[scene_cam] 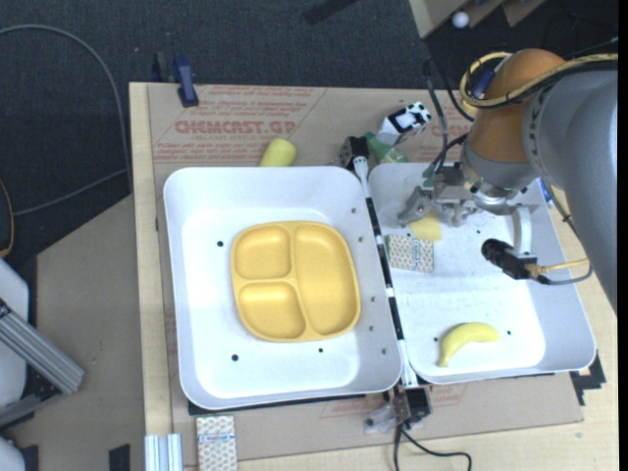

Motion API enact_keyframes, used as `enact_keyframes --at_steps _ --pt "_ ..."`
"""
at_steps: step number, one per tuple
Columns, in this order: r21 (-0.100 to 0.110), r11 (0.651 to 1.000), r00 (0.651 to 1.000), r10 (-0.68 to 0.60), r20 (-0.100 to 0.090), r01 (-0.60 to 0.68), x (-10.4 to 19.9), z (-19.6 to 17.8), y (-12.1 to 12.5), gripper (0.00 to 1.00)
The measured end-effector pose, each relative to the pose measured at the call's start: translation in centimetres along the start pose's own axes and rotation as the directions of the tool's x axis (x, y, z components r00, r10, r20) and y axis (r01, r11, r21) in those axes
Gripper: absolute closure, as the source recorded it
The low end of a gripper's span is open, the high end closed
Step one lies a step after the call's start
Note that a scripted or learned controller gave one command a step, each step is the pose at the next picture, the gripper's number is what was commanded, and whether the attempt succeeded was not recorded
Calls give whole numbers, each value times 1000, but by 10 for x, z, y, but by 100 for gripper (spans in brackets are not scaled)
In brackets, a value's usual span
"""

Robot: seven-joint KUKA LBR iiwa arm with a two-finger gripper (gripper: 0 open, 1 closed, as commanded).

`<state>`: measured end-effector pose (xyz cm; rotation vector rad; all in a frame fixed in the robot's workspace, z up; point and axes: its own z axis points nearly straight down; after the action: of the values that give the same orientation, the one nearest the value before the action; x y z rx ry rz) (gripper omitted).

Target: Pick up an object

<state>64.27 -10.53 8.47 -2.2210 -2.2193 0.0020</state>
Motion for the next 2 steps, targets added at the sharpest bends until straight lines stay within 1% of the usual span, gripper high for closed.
enact_keyframes --at_steps 1,2 --pt "-2 1000 1000 1 0 -1 0 -10 1 100" --pt "-2 1000 1000 1 0 -1 0 -10 0 0"
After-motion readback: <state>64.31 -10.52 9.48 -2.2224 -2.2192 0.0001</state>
